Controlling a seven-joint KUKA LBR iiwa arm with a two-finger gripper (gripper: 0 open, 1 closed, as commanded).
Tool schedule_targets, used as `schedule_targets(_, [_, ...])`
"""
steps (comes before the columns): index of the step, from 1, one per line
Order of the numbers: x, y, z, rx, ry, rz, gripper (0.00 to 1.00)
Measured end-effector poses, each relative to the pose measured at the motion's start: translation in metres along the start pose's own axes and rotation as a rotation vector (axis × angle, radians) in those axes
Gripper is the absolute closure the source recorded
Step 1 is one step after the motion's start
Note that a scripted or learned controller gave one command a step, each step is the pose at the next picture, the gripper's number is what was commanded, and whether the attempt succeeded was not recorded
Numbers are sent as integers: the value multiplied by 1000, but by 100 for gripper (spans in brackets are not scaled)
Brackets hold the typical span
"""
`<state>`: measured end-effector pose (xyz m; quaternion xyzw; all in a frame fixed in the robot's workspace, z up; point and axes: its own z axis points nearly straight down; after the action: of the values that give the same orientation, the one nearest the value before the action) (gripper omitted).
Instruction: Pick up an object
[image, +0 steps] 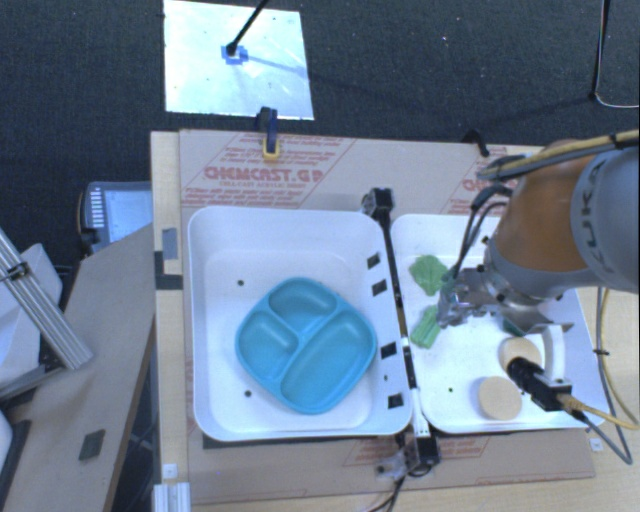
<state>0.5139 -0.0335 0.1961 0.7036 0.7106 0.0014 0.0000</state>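
Note:
In the right bin (440, 412), a light green flat piece (430, 272) lies near the back left, and a second green piece (426, 329) lies lower, by the bin's left wall. Two round tan discs sit at the front right, one (520, 352) partly behind the arm and one (499, 398) nearer the front rim. My gripper (455, 305) hangs low over the bin, right beside the lower green piece and just below the upper one. The wrist hides the fingers.
The left bin (215, 400) holds a blue three-compartment plate (305, 343). A black divider strip (392, 300) runs between the bins. The arm's grey and orange body (550, 235) covers the right bin's back right part. Cables trail at the right.

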Motion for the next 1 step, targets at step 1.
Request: schedule_targets(1, [55,7,-17,-1,1,0,100])
